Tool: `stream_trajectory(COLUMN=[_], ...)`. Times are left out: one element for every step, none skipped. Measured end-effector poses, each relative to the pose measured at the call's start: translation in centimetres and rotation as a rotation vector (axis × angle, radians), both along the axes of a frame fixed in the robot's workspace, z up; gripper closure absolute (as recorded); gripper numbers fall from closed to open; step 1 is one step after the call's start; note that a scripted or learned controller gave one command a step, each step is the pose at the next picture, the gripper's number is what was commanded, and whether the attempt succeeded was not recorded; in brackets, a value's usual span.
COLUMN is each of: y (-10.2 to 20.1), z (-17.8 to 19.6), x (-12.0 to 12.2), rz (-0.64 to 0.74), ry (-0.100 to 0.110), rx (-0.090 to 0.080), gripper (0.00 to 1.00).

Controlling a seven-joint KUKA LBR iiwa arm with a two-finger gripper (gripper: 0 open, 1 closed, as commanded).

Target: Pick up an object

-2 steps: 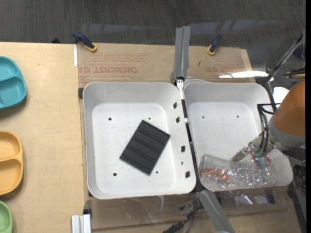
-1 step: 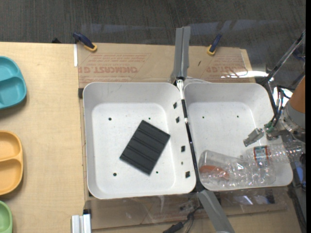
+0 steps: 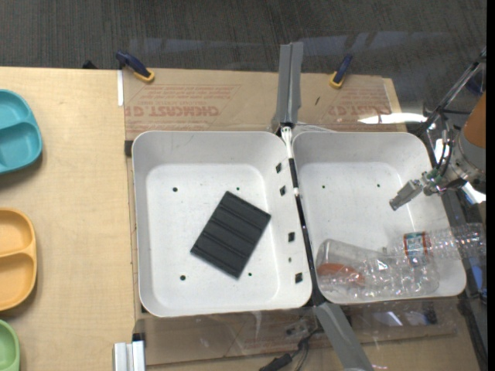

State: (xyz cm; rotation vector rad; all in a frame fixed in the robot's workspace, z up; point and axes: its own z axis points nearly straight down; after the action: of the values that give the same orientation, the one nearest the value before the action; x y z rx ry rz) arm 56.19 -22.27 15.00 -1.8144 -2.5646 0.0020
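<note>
**Bin contents, single frame**

Nearest the camera, at 5 o'clock in the right bin [image 3: 363, 149], lies a clear plastic bottle [image 3: 387, 265] on its side, crumpled, with a red-and-white label; its neck end reaches over the bin's 3 o'clock rim. Left bin [image 3: 155, 207]: one flat black ribbed panel [image 3: 231, 233], tilted, near the middle, resting on the floor of the bin. Hand [image 3: 410, 193] hangs above the right bin toward 3 o'clock, apart from the bottle, nothing between its fingers; whether they are spread or closed I cannot tell. On the worktop [image 3: 69, 168] at 9 o'clock: a teal tray [image 3: 15, 134], an orange tray [image 3: 14, 261], a green tray edge [image 3: 6, 346].
</note>
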Motion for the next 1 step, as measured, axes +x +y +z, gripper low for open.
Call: stream_trajectory(y=[0.37], z=[-5.98], x=[-5.98], rz=[0.026], ry=[0.006], rx=[0.008], gripper=[0.00])
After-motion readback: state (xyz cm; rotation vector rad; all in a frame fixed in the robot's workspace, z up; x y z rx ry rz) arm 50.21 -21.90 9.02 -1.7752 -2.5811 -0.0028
